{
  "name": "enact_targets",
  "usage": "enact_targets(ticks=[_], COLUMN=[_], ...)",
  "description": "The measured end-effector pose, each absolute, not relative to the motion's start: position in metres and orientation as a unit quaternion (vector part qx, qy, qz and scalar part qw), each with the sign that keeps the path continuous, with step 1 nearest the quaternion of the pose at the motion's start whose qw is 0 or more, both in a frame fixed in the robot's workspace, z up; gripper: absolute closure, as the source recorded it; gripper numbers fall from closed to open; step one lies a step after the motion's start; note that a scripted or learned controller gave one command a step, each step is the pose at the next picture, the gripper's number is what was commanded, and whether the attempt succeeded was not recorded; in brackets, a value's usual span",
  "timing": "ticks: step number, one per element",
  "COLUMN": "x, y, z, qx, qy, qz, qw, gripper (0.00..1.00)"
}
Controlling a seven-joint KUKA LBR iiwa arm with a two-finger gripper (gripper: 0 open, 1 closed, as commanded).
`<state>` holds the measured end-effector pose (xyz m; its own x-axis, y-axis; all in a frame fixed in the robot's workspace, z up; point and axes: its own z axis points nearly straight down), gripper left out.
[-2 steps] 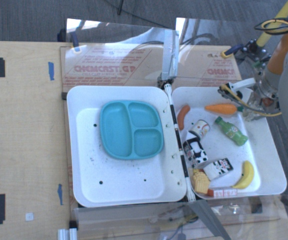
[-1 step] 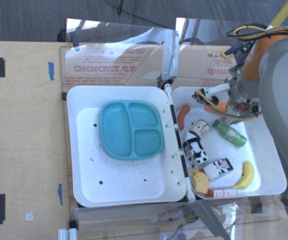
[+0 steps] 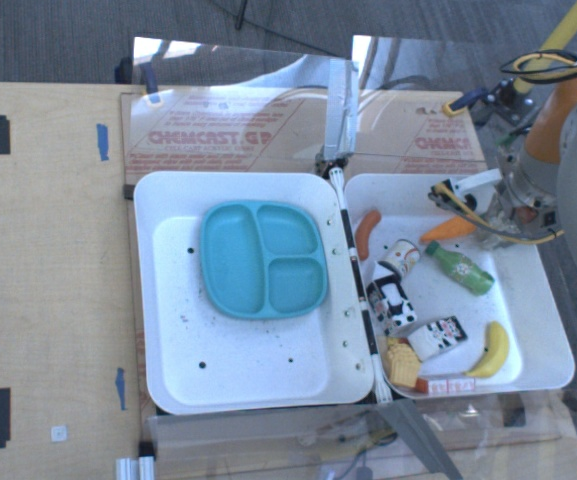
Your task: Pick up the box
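Note:
The box [image 3: 438, 336], small and white with black markings, lies flat in the front part of the right bin [image 3: 553, 338], between a waffle-like biscuit [image 3: 401, 362] and a banana [image 3: 491, 350]. My gripper [image 3: 505, 220] hangs over the bin's back right corner, just right of an orange carrot [image 3: 448, 230] and well behind the box. Nothing shows between its fingers, and cables around the wrist hide them.
A green bottle [image 3: 460, 268], a sausage [image 3: 366, 233], a small white can [image 3: 400, 258] and a black-and-white toy [image 3: 393, 303] also lie in the right bin. The left bin [image 3: 168, 298] holds a teal divided plate [image 3: 264, 258]. Clear plastic walls [image 3: 343, 118] stand behind both bins.

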<state>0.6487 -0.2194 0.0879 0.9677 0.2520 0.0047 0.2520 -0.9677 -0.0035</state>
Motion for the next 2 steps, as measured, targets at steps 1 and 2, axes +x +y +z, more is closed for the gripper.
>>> enact_targets(ticks=[1,2], x=[0.650,0.651], y=[-0.218,-0.217], z=[0.099,0.109], qx=[-0.992,-0.991], qy=[-0.129,-0.130], qz=[-0.0019,-0.0020], qw=[0.002,0.002], gripper=[1.00,1.00])
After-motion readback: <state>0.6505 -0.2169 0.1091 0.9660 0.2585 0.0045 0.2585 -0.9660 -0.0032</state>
